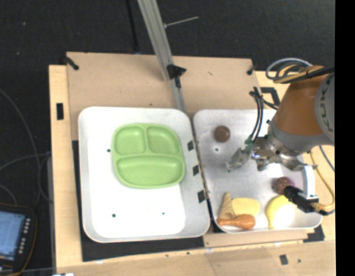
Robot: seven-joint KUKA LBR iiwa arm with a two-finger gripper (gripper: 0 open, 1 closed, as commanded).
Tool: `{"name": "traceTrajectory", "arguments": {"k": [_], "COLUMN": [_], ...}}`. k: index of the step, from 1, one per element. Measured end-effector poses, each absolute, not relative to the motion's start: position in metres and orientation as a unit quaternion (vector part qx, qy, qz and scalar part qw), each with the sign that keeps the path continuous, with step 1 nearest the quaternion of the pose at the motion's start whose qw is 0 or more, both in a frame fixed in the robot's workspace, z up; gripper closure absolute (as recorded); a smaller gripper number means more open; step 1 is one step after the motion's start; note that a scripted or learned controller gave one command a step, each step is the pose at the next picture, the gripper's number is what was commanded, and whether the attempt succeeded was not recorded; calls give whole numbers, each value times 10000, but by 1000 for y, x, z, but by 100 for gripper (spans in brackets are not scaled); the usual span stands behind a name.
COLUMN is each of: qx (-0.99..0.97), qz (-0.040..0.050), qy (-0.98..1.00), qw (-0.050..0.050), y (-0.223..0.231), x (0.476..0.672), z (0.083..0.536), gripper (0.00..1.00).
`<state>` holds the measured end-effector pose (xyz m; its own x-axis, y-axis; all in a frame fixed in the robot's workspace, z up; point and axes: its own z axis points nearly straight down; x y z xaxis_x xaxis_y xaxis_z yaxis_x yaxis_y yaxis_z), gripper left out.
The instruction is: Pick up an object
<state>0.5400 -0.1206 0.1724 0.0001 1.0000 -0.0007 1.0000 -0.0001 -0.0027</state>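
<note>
My end effector (pixel 239 158) hangs over the middle of the right bin (pixel 207 125), nothing visibly in it; I cannot tell how it is set. The small brown ball (pixel 222 133) sits near it at about eleven o'clock, apart from the food toys clustered at five o'clock. It looks light, hard and prone to roll, so I would pinch across its widest middle.
</note>
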Motion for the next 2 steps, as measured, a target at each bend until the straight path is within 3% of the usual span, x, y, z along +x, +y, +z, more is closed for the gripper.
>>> {"name": "traceTrajectory", "arguments": {"k": [1,2], "qx": [-7075,-7090], "qz": [14,-11], "qy": [-7067,-7052], "qw": [12,-22], "y": [-117,-119], "x": [541,543], "z": [129,143], "gripper": [0,100]}}
